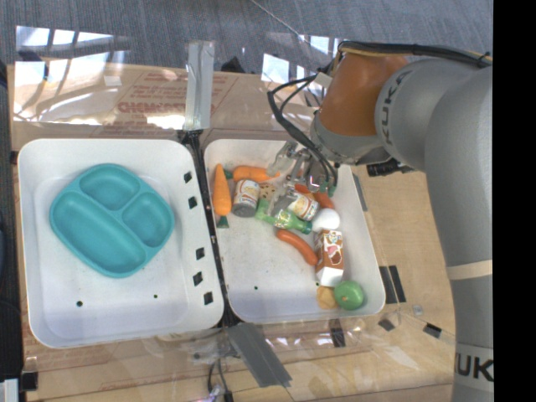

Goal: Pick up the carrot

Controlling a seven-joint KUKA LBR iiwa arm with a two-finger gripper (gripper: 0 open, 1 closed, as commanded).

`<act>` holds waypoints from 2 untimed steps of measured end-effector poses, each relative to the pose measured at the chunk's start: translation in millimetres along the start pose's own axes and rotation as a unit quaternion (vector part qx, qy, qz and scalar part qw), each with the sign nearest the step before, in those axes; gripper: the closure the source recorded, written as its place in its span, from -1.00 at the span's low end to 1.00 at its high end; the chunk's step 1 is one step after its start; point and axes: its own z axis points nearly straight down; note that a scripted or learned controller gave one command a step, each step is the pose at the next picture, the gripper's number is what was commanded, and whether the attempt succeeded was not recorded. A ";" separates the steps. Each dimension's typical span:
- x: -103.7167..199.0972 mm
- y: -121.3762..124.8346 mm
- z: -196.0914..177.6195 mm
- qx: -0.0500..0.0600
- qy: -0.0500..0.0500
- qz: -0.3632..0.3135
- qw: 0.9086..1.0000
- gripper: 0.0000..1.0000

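Note:
The carrot (221, 189) is orange and tapered. It lies lengthwise along the left wall of the right bin (251, 296), near the divider between the bins. My gripper (298, 171) hangs over the far middle of that bin, to the right of the carrot and apart from it. It is above a cluster of toy food, with cables looping around the wrist. Its tip blends into the clutter below it.
Beside the carrot lie an orange piece (249, 174) and a small can (244, 198). Further right are a green bottle (285, 219), a red sausage (297, 245), a white egg (327, 219), a carton (332, 256) and a green apple (350, 295). A teal divided plate (110, 218) sits in the left bin.

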 end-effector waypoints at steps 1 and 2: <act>6.9 39.8 -15.3 -0.001 -0.003 0.179 0.984 -1.00; 6.6 51.1 19.4 0.002 -0.010 0.227 0.974 -1.00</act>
